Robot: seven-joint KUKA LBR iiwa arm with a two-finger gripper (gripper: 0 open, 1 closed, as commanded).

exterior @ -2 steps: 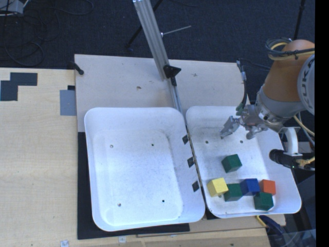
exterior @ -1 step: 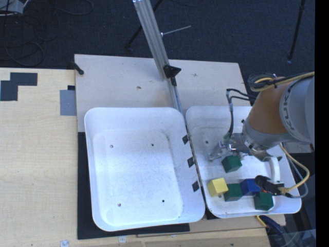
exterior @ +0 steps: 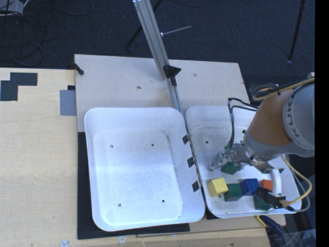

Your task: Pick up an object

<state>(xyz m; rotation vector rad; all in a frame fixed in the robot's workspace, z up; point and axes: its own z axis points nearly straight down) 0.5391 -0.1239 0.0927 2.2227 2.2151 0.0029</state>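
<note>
We look down on a pale counter [exterior: 128, 81] carrying two shallow white bins side by side. The left bin [exterior: 97, 138] shows a bare speckled floor with a few small dark dots. The right bin [exterior: 205, 122] holds the objects, all gathered toward its 5 o'clock corner: a yellow block [exterior: 217, 186], a green block [exterior: 233, 191] touching it at 3 o'clock, a blue block [exterior: 250, 186] just beside that, a small orange-red piece [exterior: 266, 184], and a dark green piece [exterior: 260, 203] near the bin's rim.

The grey arm with its orange band [exterior: 270, 125] reaches in from 3 o'clock. Its pincer [exterior: 226, 163] sits low inside the right bin, at 12 o'clock from the yellow block; we cannot tell how far it is open, nor whether anything is in it.

A ribbed metal rail [exterior: 154, 40] slants from 12 o'clock down to the seam between the bins. At 9 o'clock lies a light wooden board [exterior: 36, 158] with dark grey patches. Beyond the counter, dark carpet [exterior: 231, 24] with cables and stand legs
</note>
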